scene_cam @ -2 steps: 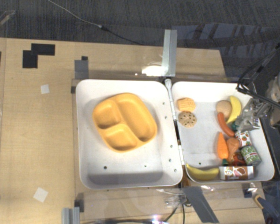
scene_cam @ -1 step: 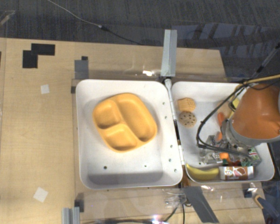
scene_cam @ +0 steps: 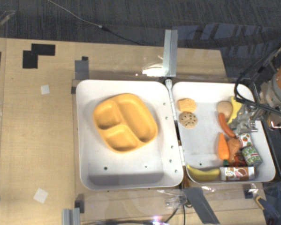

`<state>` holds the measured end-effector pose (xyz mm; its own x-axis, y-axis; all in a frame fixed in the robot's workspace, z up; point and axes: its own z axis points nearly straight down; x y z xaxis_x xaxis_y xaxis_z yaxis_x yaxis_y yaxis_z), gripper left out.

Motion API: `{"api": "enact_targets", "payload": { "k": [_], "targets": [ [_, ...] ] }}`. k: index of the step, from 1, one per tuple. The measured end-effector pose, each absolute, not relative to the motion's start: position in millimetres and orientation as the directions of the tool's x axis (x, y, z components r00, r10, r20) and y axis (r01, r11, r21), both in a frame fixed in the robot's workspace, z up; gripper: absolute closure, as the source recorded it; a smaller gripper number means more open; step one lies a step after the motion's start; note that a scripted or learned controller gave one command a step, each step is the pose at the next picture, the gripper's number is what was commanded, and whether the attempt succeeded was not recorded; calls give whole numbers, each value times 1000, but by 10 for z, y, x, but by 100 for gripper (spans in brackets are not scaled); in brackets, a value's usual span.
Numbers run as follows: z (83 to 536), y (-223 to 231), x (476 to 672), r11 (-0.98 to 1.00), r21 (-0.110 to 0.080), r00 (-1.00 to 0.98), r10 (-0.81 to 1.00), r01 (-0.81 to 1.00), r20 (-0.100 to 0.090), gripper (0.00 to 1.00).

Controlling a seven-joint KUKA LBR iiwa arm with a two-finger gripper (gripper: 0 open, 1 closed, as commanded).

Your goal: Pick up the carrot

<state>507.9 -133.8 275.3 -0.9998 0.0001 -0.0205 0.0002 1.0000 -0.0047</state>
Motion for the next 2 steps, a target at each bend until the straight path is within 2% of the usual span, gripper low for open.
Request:
{"api": "enact_targets", "payload": {
  "k": [1, 2],
  "targets": [
    [906, -1495, 5273, 933, 3, -933, 361, 361, -15, 100],
    [1047, -1109, 4887, 904, 3, -904, 427, 427, -6, 100]
  ]
}}
